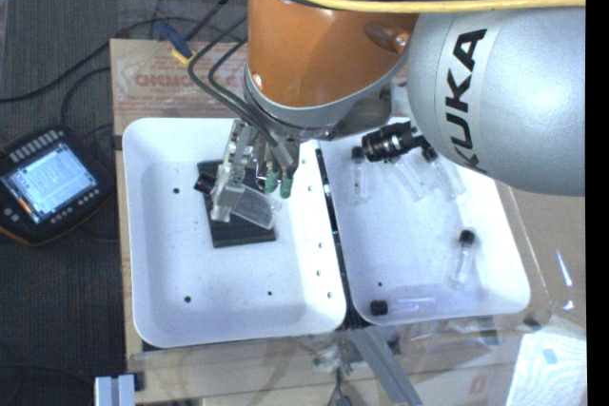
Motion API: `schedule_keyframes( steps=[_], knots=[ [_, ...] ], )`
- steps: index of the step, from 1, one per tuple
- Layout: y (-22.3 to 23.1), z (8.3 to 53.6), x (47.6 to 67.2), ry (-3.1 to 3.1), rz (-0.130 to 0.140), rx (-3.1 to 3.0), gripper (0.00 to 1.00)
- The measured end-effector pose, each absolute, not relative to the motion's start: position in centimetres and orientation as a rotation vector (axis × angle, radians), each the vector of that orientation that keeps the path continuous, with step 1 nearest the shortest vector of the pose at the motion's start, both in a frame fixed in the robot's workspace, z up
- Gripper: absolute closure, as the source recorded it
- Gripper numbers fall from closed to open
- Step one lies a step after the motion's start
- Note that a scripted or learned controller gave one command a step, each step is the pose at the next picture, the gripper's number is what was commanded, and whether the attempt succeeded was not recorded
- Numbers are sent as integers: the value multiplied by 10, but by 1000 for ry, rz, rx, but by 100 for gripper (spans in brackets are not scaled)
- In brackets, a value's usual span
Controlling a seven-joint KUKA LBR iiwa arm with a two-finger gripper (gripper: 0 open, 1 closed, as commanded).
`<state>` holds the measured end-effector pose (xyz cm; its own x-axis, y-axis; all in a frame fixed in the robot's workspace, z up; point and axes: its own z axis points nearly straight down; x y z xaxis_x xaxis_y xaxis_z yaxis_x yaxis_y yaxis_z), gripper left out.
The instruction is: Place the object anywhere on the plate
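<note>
Lying flat, plate [240, 225] angled diagonally.

A single fixed camera looks down on the bench [143, 71] at a slant, from above and close enough that the arm's orange band [319, 14] looms large across the top. The two white bins sit side by side below that band, the left bin [162, 299] and right bin [495, 290] both fully in frame. Dark floor [57, 14] lies left of the bench.
</note>
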<state>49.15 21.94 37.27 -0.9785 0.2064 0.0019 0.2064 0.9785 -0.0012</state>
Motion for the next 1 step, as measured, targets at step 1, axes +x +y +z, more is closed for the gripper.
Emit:
schedule_keyframes(
  steps=[1],
  knots=[
    [206, 339, 486, -3136, 1, 153, 100]
  ],
)
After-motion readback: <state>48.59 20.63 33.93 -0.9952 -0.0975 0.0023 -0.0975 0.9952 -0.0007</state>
